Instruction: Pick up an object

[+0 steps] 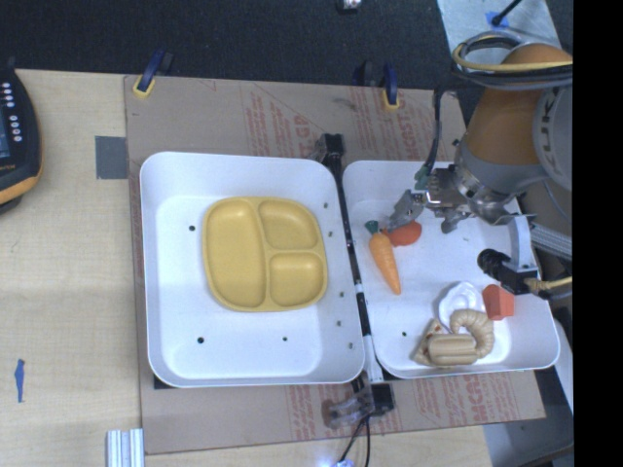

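Orange carrot (385, 262) lying in the right bin (545, 353) near its left wall, gripper (425, 209) being held just above, fingers spread wide, red piece (405, 233) beside the carrot top, yellow tray (264, 253) occupying the left bin (175, 348), toys (458, 334) crowding the near right corner.

The arm (506, 129) is cut off by the right edge, and its bulk hides the far right corner of the right bin (428, 353); the hand (428, 207) sits low over that bin, its fingertips too small and cluttered to tell whether they close on the red object (405, 233) beside them. A dark device (15, 134) at the surface's left edge is cut off; a small shiny thing (350, 1) beyond the far edge is too small to identify.
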Robot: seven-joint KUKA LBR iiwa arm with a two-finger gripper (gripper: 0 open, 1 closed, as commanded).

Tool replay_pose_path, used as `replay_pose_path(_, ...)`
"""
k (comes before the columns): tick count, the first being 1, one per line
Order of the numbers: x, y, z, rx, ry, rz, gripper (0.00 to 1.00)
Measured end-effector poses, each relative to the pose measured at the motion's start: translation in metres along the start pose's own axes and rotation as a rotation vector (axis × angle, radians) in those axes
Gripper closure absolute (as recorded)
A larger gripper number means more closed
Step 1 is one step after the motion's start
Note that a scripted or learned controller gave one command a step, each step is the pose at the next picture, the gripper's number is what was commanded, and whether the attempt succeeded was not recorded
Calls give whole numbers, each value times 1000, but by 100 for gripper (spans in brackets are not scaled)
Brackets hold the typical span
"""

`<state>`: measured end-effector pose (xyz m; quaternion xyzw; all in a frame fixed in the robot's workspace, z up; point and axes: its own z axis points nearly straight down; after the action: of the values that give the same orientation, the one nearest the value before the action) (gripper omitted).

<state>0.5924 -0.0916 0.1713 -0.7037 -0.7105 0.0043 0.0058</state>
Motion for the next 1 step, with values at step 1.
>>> replay_pose_path(1, -1, -16, 63, -3, -1, 5, 0)
